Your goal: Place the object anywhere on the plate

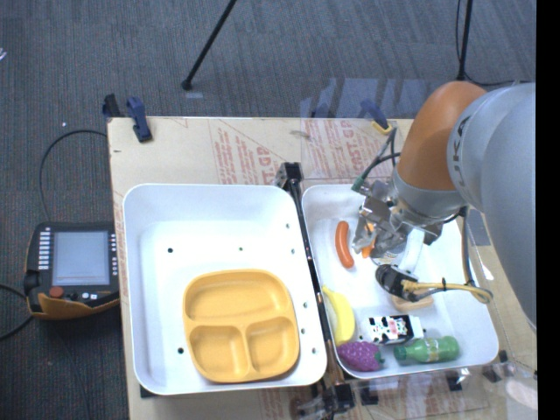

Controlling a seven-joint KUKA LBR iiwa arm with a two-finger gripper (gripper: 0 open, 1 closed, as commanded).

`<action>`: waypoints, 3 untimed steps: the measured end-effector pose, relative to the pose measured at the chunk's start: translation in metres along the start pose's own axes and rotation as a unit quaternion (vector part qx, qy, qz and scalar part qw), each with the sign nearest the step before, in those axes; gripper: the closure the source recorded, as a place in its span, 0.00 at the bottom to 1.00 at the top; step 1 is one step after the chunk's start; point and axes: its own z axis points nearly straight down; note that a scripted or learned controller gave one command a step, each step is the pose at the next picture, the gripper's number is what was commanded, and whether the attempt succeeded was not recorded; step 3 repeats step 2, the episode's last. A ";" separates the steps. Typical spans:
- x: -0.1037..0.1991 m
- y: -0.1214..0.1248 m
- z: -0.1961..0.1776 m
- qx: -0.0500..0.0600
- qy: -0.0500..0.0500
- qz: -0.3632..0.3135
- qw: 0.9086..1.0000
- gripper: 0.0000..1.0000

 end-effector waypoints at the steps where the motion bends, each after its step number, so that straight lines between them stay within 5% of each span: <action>1: 0.047 -0.085 0.001 0.001 0.000 0.118 0.993 1.00; 2: 0.047 -0.085 0.001 0.001 0.000 0.118 0.993 0.00; 3: 0.047 -0.085 0.001 0.001 0.000 0.118 0.993 0.00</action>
